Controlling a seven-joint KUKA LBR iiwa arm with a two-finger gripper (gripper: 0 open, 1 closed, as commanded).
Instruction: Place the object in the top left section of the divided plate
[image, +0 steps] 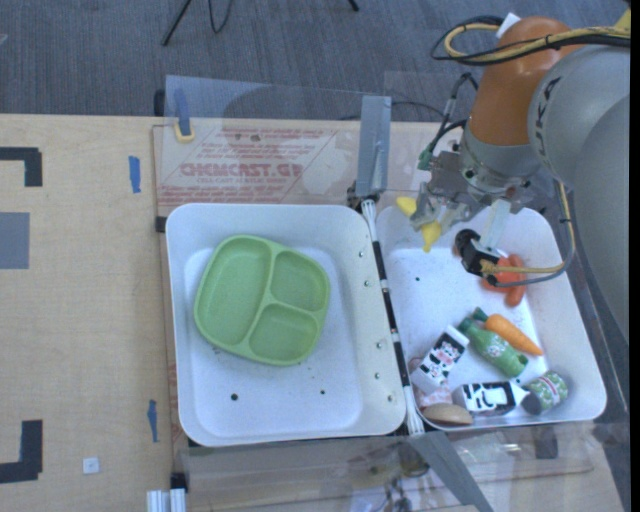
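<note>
Robot lab: taped bench (70, 300), bins (190, 400)

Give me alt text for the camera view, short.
A grey and orange arm reaches in from the right, its gripper over the far end of the right bin by a yellow object. The green divided plate lies in the left bin, nothing on it; small toy foods sit in the right bin.

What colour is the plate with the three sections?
Light green. The divided plate sits in the left bin, clear in the camera view.
</note>
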